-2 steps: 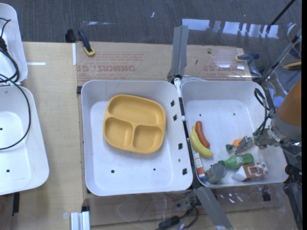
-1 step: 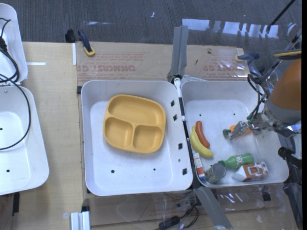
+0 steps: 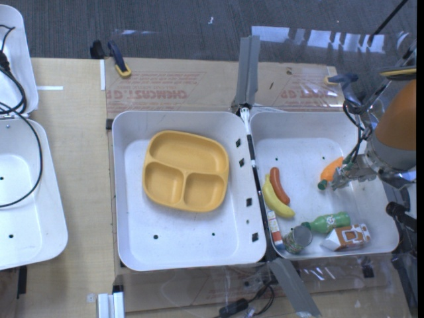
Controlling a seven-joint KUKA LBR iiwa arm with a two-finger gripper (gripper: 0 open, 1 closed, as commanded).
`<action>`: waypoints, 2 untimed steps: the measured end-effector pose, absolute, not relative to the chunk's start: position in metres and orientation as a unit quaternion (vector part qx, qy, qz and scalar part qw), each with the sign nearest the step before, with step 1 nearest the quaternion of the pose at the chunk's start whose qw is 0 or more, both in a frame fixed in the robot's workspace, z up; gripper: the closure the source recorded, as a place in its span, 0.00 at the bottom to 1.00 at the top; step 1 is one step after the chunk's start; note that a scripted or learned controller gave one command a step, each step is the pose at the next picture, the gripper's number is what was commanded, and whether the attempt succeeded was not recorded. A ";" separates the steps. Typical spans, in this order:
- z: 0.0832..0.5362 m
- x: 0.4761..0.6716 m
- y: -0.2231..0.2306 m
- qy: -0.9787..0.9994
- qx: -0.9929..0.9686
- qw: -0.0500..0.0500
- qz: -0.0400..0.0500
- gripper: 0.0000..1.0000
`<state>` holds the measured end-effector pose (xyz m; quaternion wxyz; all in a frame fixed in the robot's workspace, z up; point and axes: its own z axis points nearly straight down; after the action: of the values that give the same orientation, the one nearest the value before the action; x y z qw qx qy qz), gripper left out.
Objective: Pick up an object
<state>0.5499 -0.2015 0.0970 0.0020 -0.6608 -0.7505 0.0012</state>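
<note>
In the right bin (image 3: 318, 144), the gripper (image 3: 346, 175) sits at the carrot (image 3: 330, 169); its jaws seemingly touch it, grip unclear.

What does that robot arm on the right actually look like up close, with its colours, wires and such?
The arm has a rounded orange band over a grey collar at the wrist. Below that sits a small metallic silver gripper built of pale, blocky parts. Thin black cables loop along the arm from above and run down toward the gripper. No lettering or markings can be made out.
</note>
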 end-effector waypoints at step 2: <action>0.090 0.612 -0.172 -0.800 -0.600 0.000 0.001 0.00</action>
<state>0.6115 -0.1721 0.0896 0.0005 -0.6002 -0.7999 0.0009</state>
